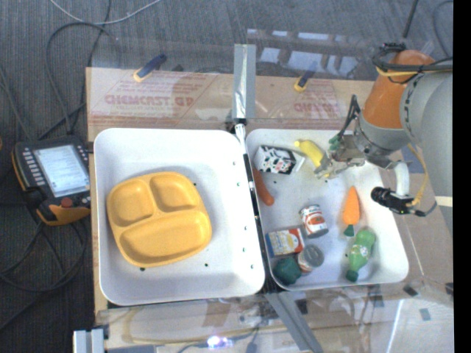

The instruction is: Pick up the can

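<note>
- Black handheld pendant with a lit screen (51, 175): lies off the counter edge, far left of the hand.
- Left shallow white plastic bin (147, 271): well left of the hand; it holds a yellow three-compartment plastic tray (158, 218).
- Right shallow white plastic bin (397, 259): beside the left bin, their inner walls touching; the hand sits over its upper right area.
- Slim orange carrot-shaped toy (263, 188): lies against the right bin's left wall, left of and below the hand.
- Black-and-white printed carton (278, 160): left of the hand, at about its level.
- Yellow banana-shaped toy (312, 151): just left of the hand, near the upper wall.
- Small orange-labelled carton (285, 241) and dark green rounded toy (288, 270): well below and left of the hand.
- Small red-and-white labelled can (314, 220): the task object. It lies below the hand and slightly left, well apart from it, near the bin's middle.
- Grey round lid-like object (311, 257): directly below the can.
- Hand (333, 162): low over the bin floor, just right of the banana. Whether its fingers are wide or narrow cannot be told.
- Orange cone-shaped carrot toy (351, 206): below and right of the hand.
- Green plastic bottle (358, 252): at lower right, far below the hand.
</note>
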